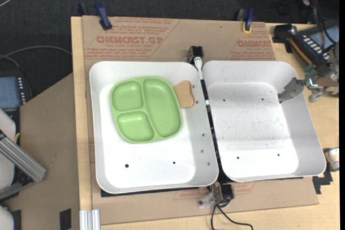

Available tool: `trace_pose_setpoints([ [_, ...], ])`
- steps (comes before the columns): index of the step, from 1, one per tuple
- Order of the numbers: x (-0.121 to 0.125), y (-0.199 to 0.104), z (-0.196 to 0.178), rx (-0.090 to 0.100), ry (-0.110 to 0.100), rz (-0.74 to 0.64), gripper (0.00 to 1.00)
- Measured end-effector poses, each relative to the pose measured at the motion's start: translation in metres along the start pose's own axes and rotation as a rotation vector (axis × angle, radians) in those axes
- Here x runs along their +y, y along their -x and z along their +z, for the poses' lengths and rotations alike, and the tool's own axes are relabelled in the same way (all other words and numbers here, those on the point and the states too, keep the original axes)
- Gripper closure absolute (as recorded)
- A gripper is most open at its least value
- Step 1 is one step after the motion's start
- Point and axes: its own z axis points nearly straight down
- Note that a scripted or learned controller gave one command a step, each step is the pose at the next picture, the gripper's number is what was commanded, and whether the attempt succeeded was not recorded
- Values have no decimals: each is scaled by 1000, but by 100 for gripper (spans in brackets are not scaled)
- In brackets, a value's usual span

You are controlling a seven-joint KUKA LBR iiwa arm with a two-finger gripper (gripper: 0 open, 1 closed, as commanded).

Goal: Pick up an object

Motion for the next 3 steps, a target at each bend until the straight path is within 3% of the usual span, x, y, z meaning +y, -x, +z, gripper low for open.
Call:
trace_pose_setpoints([
  [1,-35,-46,-135,-3,18,-6,0],
  [2,-62,-87,-253,-2,19,-6,0],
  [3,-61,-85,-256,-3,7,-1,100],
])
